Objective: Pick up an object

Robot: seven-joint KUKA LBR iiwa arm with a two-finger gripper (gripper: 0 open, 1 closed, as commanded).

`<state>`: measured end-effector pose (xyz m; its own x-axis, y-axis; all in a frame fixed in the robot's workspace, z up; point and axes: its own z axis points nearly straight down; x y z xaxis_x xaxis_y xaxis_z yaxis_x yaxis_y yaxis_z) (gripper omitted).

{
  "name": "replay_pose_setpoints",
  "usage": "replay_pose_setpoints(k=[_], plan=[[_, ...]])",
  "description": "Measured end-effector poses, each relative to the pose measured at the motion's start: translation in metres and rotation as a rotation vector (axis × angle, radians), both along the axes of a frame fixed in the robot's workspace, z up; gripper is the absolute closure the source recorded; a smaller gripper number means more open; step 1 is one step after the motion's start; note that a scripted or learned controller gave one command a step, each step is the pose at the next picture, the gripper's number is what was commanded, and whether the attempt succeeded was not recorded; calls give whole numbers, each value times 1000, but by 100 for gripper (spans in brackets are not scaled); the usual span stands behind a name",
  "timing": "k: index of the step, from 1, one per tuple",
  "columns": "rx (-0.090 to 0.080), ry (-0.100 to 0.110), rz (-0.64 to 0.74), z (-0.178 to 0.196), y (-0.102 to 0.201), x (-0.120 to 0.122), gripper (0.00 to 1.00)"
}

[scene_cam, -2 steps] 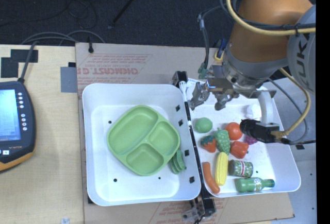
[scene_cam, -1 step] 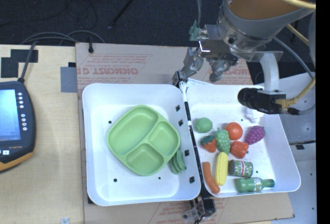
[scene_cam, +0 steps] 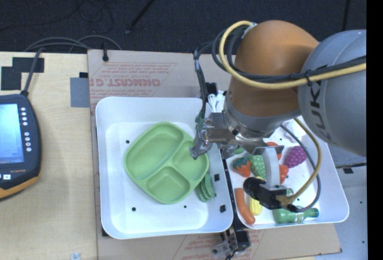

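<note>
Grey-metal gripper hangs over the left bin, its tip at the right rim of a green plate. It appears to touch that rim, but the view does not settle this. Whether the gripper is spread or pressed together cannot be told from this angle, and nothing can be seen held in it.

The plate has three compartments and lies flat, slightly turned, in the middle of the left bin. Just beside its lower right edge sits a small green ridged piece, close to the wall between the bins.

The right bin holds toy food, partly hidden by the arm's orange band and grey wrist:
- a purple grape cluster
- an orange sausage-like piece
- a yellow piece touching the orange one
- a green piece near the front wall

Both bins rest on a cardboard sheet laid on a pale wooden bench. A control pendant with a lit screen lies at the bench's left edge. Beyond the bench lies dark floor crossed by cables.
</note>
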<state>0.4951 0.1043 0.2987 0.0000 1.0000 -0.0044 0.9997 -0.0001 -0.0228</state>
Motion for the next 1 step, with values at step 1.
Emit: replay_pose_setpoints(k=[1], plan=[[1, -6, -9, -87, -82, -22, 100]])
